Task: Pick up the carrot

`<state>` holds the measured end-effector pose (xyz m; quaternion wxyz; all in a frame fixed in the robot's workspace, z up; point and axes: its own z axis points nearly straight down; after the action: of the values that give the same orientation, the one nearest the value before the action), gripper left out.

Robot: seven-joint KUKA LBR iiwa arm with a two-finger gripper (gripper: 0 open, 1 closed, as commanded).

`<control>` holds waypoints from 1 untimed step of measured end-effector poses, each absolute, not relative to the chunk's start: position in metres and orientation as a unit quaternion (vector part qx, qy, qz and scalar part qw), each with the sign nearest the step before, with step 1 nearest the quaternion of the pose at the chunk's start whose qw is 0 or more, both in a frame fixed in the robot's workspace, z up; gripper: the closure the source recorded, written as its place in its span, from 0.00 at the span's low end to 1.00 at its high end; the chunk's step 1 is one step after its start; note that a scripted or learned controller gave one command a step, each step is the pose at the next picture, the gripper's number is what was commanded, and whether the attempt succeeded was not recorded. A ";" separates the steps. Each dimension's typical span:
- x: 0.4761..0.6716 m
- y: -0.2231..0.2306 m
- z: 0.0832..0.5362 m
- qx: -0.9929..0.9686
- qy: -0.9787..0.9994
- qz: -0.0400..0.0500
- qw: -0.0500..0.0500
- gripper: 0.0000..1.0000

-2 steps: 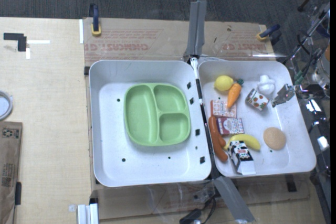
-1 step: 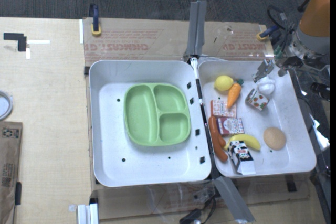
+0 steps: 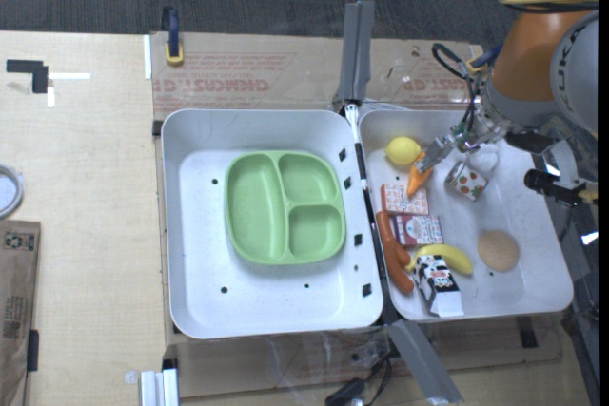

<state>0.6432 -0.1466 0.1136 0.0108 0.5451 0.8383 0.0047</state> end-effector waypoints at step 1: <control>0.628 -0.122 0.093 0.562 0.827 0.000 0.001 0.00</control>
<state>0.6282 -0.1220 0.0928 0.0012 0.5615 0.8274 0.0003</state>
